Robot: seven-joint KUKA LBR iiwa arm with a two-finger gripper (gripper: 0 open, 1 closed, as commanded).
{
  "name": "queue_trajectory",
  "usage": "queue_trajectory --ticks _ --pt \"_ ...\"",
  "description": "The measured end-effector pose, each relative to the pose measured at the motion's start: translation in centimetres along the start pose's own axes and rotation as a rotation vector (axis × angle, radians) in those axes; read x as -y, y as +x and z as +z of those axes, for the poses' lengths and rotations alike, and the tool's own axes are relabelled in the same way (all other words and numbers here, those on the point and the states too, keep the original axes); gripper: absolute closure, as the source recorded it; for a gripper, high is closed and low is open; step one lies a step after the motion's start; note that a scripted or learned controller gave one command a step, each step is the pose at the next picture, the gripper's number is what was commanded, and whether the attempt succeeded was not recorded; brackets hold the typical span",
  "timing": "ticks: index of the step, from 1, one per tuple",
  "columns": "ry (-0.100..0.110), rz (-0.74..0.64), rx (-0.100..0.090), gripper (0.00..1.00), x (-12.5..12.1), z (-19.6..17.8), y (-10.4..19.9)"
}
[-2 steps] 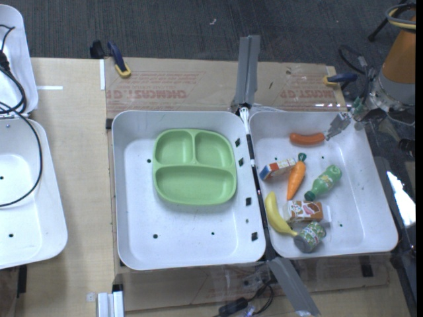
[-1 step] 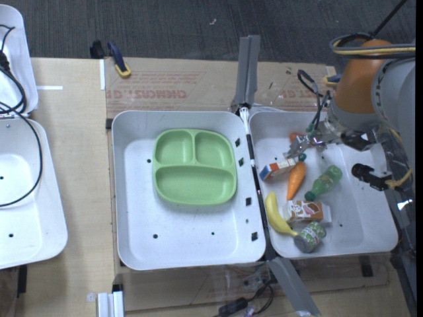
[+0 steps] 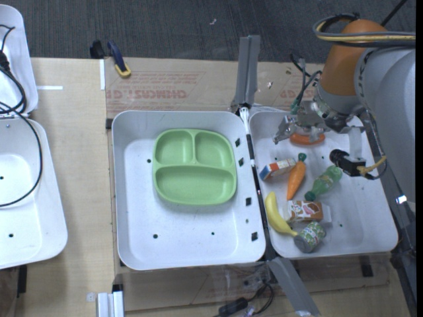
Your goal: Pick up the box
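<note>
1. The tabletop (image 3: 73, 84) is light wood, with a sheet of brown cardboard (image 3: 172, 88) printed in red lying at its far side under the bins.
2. Beyond the tabletop's far edge the floor (image 3: 165, 12) is dark grey carpet.
3. Two shallow white bins sit side by side; the left bin (image 3: 132, 243) holds a green divided plate (image 3: 195, 166) lying flat near its middle.
4. The right bin (image 3: 370, 230) holds the clutter: a small box (image 3: 277, 169) with white, orange and blue faces lies near its left wall, just left of a carrot (image 3: 296, 179).
5. A green bottle (image 3: 324, 182) lies to the right of the carrot, and a banana (image 3: 278, 215), a second small carton (image 3: 306, 211) and a grey-green crumpled object (image 3: 309, 236) lie in the near part.
6. The grey arm (image 3: 390, 78) enters from the right, and its gripper (image 3: 299, 125) hangs over the far part of the right bin above an orange round object (image 3: 308, 137), well apart from the box; I cannot tell how it is set.
7. At the left edge stands a white fixture (image 3: 26, 197) with black cables, and a blue and yellow clamp (image 3: 117, 59) sits at the tabletop's far edge.
</note>
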State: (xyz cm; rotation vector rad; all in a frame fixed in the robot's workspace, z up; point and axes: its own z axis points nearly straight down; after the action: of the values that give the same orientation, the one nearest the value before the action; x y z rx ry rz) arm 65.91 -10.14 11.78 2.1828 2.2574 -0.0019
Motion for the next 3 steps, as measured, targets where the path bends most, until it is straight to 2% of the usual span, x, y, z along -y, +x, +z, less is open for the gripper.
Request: queue_trajectory --ticks 1,2,3 --pt "0.002 -0.010 -0.001 0.00 3.6 2.6 0.3" --pt "0.001 0.214 0.000 0.00 0.1 2.6 -1.0" --pt "0.003 0.310 0.000 0.00 9.4 -5.6 -7.4"
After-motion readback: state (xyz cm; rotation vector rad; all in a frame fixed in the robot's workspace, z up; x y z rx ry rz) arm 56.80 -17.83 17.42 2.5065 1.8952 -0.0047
